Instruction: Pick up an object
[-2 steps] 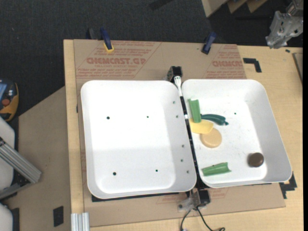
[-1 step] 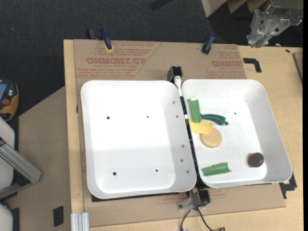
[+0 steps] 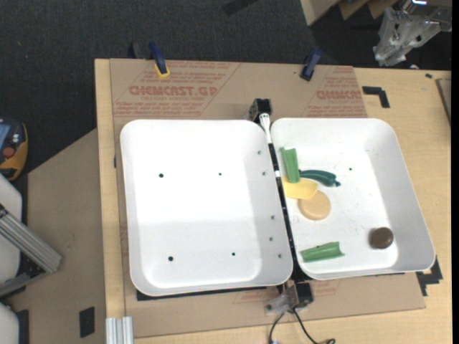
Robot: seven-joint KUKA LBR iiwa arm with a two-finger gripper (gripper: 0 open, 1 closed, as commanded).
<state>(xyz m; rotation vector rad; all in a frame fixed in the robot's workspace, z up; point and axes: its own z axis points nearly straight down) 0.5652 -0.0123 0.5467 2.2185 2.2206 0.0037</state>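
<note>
White plastic bins sit side by side on the brown bench (image 3: pixel 215 84). The left bin (image 3: pixel 143 213) has only small dark dots on its floor. The right bin (image 3: pixel 401 192) holds all the things to pick from.

Up in the far right corner I can see a shiny metal part that may be the gripper (image 3: pixel 409 27), well away from the bins. It is too small and blurry from where I stand, so I cannot tell what state it is in. It holds nothing that I can see.

Near the wall between the bins lies a green stick (image 3: pixel 290 163). Just below it a yellow piece (image 3: pixel 299 188) touches a tan round disc (image 3: pixel 315 207), and a dark teal curved piece (image 3: pixel 320 177) lies beside them. These are bunched up, so they would be hard to grab one at a time.

A brown ball (image 3: pixel 381 238) sits alone near the right rim. A second green block (image 3: pixel 320 251) lies alone near the front rim.

I think the best pick is the green block at the front. It has room all around it and will not roll. The arm should come straight down over its middle and squeeze across its short sides.
</note>
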